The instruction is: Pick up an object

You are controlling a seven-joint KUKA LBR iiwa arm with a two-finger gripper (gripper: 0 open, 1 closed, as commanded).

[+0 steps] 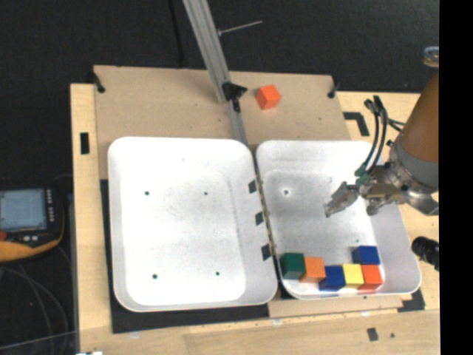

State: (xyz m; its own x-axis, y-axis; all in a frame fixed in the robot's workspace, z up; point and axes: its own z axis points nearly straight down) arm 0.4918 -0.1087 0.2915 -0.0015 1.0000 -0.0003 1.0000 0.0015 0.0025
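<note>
My gripper (pixel 353 200) hangs over the right bin (pixel 295 161), with a cluster of blocks (pixel 332 270) in that bin's near edge below me. The left bin (pixel 177 220) sits beside it (touching), and one lone block (pixel 267 97) lies behind both, on the bench (pixel 148 102).

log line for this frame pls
tool over right bin, nothing held | blocks along its near edge | orange cube outside on board

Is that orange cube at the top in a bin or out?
Out. The orange cube sits on the brown board behind both white bins.
</note>
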